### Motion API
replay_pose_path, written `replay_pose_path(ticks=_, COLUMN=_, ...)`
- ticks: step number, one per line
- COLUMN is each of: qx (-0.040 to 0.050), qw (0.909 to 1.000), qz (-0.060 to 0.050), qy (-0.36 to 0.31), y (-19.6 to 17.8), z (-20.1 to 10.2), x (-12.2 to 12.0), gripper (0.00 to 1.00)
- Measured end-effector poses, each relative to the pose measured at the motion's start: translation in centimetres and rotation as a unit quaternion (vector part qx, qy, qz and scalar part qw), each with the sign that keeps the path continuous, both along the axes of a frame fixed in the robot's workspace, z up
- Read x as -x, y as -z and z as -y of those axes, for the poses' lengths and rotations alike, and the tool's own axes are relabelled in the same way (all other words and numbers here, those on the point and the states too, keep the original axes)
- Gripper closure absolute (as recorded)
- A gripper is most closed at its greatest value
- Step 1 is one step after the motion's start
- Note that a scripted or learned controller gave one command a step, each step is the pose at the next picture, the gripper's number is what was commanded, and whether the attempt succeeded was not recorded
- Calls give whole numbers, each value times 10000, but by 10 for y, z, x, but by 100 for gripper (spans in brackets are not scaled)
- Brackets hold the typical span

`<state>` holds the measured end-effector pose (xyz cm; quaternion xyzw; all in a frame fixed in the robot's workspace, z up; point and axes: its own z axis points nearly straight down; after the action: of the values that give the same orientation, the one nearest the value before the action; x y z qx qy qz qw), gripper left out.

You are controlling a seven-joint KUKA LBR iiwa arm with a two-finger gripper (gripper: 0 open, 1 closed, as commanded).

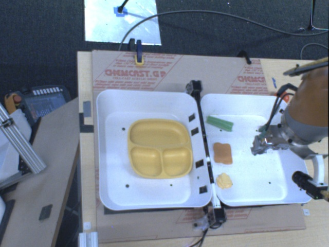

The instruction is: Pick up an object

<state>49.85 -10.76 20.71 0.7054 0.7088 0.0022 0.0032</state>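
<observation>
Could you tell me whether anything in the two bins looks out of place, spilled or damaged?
Nothing stands out. The yellow tray lies flat in the left bin; the green piece, brown piece and yellow piece lie apart in the right bin.

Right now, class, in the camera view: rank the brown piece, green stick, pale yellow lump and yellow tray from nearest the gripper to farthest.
From the gripper:
1. Brown piece, right bin, just left.
2. Green stick and pale yellow lump, same bin: too close to call.
3. Yellow tray, left bin.

Yellow divided tray (157, 148) lies in left bin (110, 138).
</observation>
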Motion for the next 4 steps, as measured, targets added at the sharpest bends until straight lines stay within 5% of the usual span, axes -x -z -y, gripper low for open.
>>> replay_pose_path(ticks=1, qx=1, qw=10000, qz=3, qy=2, y=-54, z=0, x=-2, gripper=100)
replay_pose_path(ticks=4, qx=-18, qw=10000, qz=-38, qy=-22, y=-22, z=-155, x=1, gripper=100)
